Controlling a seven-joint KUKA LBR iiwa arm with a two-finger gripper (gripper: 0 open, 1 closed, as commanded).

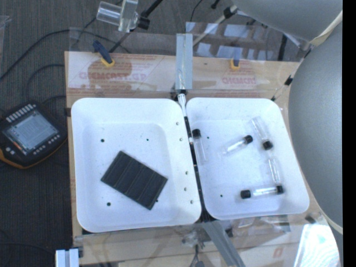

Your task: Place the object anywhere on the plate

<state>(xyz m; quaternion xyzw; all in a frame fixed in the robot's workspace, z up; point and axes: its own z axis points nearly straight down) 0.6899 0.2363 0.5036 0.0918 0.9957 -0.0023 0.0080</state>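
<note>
A dark ribbed rectangular plate [134, 180] lies flat and skewed in the left white bin [89, 115]. Several clear tubes with black caps are scattered in the right white bin [222, 113]. One tube [238, 144] lies near the bin's middle, another [260, 132] to its right. A third [261, 192] lies near the front. One more tube [198, 144] lies against the wall between the bins. The grey arm [328, 121] looms large over the right edge and top right, covering the right bin's far side.
A teach pendant [28, 133] with cables sits on the floor to the left of the bench. A metal post [184, 60] stands behind the bins. Orange clamps [104, 57] hold the back board. A clear mount [115, 13] hangs at the top left.
</note>
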